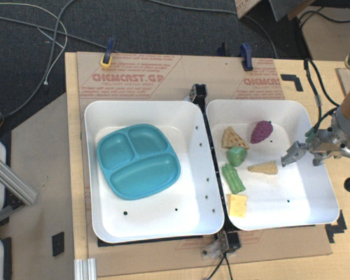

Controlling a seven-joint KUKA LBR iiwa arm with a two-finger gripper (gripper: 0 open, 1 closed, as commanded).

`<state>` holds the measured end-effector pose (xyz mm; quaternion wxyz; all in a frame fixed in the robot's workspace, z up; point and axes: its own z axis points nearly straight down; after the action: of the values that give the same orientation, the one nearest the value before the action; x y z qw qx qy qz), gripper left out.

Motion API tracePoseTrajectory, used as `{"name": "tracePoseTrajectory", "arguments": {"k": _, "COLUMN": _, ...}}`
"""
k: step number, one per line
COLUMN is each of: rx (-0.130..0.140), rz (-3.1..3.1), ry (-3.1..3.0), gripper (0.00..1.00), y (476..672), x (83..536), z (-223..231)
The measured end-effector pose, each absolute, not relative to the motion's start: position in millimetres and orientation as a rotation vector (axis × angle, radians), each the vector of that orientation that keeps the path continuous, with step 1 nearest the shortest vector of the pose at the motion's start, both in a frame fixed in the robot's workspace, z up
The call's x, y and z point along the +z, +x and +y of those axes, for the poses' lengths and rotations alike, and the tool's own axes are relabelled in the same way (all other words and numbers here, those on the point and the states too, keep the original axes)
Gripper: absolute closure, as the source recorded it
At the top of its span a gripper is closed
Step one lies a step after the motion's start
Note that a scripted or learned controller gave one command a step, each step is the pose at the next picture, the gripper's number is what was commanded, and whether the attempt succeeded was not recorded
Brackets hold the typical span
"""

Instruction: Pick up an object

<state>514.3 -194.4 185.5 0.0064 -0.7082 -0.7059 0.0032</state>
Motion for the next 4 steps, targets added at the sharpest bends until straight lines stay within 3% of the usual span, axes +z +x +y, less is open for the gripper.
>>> {"name": "tracePoseTrajectory", "arguments": {"k": 1, "rx": 0.000, "rz": -2.220, "ry": -2.220, "gripper": 0.00, "y": 517.6, "x": 191.7, "z": -194.1}}
{"name": "tracePoseTrajectory", "arguments": {"k": 3, "rx": 0.002, "rz": -2.217, "ry": -2.218, "gripper": 0.00, "y": 519.1, "x": 82.3, "z": -194.4}}
{"name": "tracePoseTrajectory", "arguments": {"k": 4, "rx": -0.002, "rz": -2.221, "ry": -2.222, "gripper": 1.00, "y": 520.7, "x": 96.1, "z": -195.0}}
